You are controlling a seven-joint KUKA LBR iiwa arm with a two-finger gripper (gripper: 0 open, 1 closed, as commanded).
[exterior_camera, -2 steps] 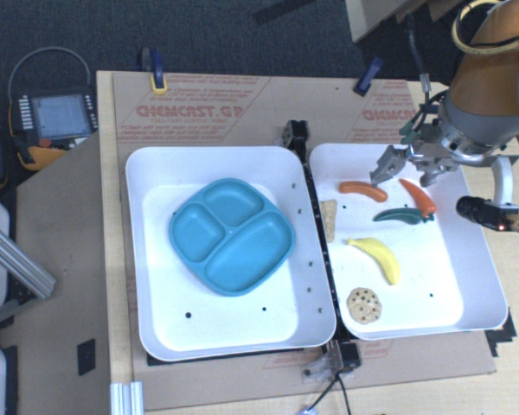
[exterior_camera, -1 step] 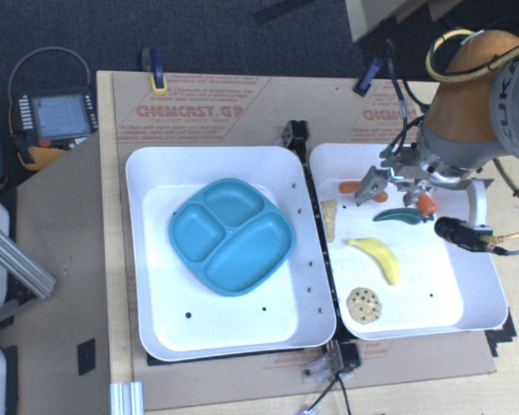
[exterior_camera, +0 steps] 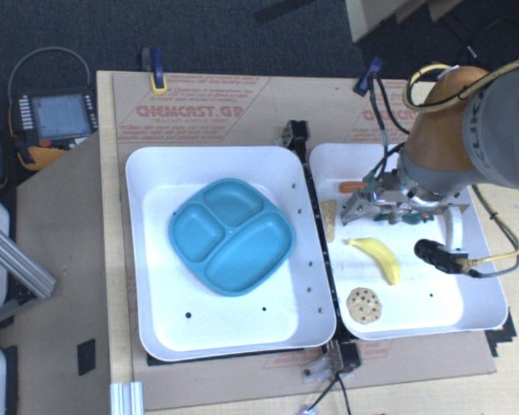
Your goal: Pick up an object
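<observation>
In the camera view, the right bin (exterior_camera: 476, 305) holds a banana (exterior_camera: 376, 256) near its middle, with a cookie (exterior_camera: 363, 304) just below it. The gripper (exterior_camera: 369, 204) hangs above the banana, toward the bin's upper left; whether it is spread I cannot tell. A blue divided plate (exterior_camera: 232, 235) lies in the left bin (exterior_camera: 156, 180).

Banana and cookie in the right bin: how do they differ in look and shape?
The banana is yellow, long and curved; the cookie is tan, round and flat, with dark specks. The banana lies nearer the end effector; the cookie lies nearer the front wall of the right bin. Both rest loose on the white floor, apart from each other.
</observation>
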